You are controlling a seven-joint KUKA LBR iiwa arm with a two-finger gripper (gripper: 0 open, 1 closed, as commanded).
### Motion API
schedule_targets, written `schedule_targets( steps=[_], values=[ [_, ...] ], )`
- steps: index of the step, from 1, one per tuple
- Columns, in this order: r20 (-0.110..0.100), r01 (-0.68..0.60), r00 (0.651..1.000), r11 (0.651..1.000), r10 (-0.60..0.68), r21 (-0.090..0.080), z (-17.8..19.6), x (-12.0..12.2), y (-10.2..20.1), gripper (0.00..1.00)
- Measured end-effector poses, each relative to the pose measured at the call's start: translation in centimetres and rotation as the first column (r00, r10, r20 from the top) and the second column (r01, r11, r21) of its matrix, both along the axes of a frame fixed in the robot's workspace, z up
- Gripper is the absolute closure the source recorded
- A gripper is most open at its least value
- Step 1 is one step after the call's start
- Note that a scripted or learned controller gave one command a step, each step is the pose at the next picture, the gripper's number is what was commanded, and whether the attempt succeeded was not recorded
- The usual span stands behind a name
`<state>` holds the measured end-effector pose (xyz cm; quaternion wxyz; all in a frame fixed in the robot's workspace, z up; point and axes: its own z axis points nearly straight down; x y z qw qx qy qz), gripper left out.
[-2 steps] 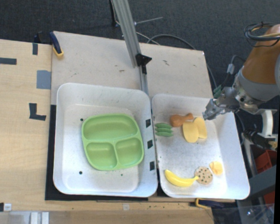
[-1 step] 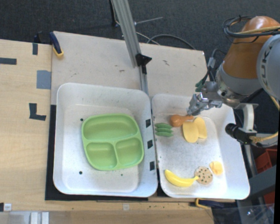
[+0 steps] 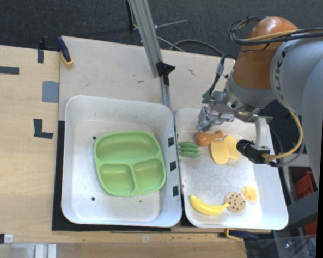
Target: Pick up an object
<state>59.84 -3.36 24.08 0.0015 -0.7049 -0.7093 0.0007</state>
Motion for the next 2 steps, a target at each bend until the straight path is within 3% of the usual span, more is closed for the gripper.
schedule_targets(
  steps=[2],
  values=[
    [0.000, -0.001, 1.000, 1.000, 0.001, 0.000, -2.0, 2.1, 10.3, 1.00]
  ],
)
